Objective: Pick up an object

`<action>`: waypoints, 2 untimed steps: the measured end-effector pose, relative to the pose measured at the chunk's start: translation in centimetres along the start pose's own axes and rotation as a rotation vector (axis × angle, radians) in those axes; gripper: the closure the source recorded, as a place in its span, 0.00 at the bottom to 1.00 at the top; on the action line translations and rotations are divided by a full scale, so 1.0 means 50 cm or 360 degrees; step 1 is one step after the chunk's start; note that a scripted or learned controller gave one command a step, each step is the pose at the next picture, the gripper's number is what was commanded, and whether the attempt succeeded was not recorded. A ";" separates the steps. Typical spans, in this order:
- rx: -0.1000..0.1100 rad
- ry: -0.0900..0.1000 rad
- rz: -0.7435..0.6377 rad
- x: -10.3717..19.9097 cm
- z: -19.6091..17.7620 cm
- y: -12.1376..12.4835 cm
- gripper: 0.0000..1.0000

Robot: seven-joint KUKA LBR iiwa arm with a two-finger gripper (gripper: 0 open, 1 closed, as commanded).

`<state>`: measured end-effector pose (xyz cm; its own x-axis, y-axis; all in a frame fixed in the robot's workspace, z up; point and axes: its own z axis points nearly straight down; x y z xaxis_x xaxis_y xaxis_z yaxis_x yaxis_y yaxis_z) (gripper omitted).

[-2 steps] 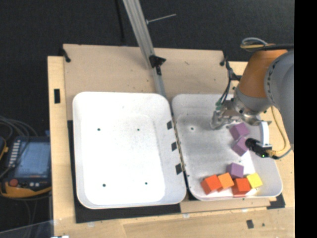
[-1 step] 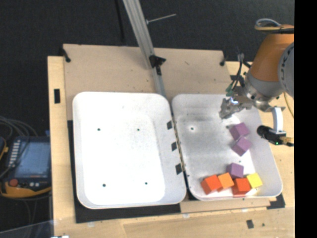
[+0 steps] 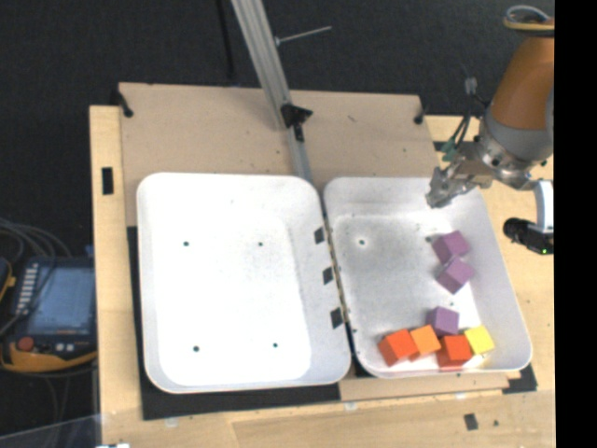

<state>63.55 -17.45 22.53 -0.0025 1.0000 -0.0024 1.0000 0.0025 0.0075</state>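
Observation:
The right bin [image 3: 373, 250] holds several small blocks. Two purple blocks [image 3: 452, 246] [image 3: 455, 274] lie near its right wall, and a third purple one [image 3: 446, 320] sits lower down. Orange blocks [image 3: 399, 345] [image 3: 426, 340] [image 3: 456, 348] and a yellow block [image 3: 479, 340] cluster at the bin's near right corner. My gripper [image 3: 440, 196] hangs over the far right part of this bin, above and apart from the purple blocks. Nothing shows between its fingers.
The left bin [image 3: 229, 278] lies beside the right one, with black clips [image 3: 328, 273] along the shared edge. A slanted metal rail [image 3: 266, 59] rises behind the bins. A pendant with a screen [image 3: 51, 311] sits off the bench's left.

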 end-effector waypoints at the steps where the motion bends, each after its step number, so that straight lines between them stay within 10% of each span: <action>1: 0.0011 0.0004 -0.0005 0.083 -0.009 0.000 1.00; 2: 0.0014 0.0005 -0.0005 0.173 0.000 0.004 1.00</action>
<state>63.71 -8.82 22.52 -0.0059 1.0000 0.0008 1.0000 0.0059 -0.0014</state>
